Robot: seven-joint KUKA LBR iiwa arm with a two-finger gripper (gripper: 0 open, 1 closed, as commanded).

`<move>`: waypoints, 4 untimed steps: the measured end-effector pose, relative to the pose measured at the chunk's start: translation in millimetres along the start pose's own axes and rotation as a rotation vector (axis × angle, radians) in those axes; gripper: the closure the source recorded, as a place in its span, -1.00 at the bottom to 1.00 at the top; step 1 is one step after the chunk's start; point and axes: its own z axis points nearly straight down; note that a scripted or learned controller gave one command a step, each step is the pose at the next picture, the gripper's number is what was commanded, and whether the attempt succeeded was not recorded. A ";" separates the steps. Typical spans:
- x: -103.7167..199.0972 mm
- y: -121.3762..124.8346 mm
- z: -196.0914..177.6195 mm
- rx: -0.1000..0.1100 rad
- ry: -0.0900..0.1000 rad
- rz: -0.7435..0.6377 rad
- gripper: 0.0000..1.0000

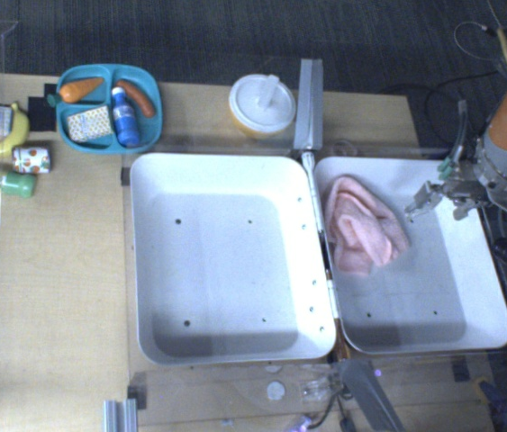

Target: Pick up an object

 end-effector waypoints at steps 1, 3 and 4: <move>8.8 12.7 107.0 -0.007 -0.002 -0.160 -1.00; 20.1 8.8 100.6 -0.021 -0.004 -0.209 1.00; 73.7 54.3 12.9 -0.003 -0.001 -0.447 1.00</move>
